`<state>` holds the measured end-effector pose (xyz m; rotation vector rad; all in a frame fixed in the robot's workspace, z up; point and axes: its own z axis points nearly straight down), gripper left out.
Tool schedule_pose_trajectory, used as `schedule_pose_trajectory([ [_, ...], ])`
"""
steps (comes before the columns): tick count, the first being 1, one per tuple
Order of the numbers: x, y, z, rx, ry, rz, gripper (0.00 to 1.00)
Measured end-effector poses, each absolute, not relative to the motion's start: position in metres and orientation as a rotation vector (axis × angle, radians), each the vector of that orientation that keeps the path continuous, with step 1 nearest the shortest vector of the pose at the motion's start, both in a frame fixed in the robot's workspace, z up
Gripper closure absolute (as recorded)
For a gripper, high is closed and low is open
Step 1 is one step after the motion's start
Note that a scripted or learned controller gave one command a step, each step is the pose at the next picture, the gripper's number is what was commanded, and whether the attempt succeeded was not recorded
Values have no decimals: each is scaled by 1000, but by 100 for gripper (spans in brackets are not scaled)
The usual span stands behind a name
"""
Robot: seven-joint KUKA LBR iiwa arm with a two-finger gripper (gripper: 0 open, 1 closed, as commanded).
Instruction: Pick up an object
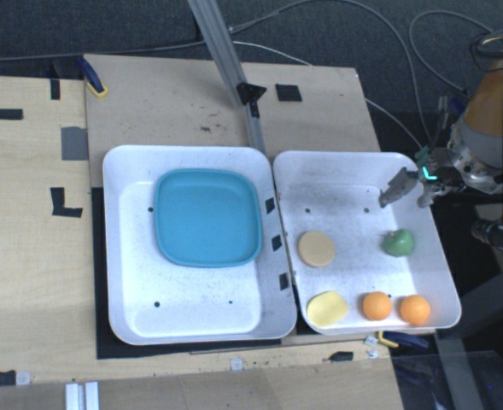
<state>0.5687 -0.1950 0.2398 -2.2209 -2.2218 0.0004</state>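
Unlabelled white bins (pixel 119 229) hold blue plate (pixel 207 217), green object (pixel 398 243).

Grey arm (pixel 477 156), orange band, dark claw (pixel 409 190)

Green lump (pixel 398 243) (right bin (pixel 353 165))

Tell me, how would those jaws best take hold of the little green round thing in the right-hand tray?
Probably from straight above, closing across the middle of the small green rounded object. It sits alone on the floor of the right white bin, with bare space on every side, though its right side lies nearer the bin wall. Its lumpy, roughly round shape offers no handle, so its widest part seems the safest place.
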Motion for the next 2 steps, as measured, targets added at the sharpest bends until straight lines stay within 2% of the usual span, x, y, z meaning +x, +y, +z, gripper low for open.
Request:
schedule_pose_trajectory([
  [1, 569, -195, 240, -2221, -2222, 1, 0],
  [2, 577, -194, 190, -2218, -2220, 4, 0],
])
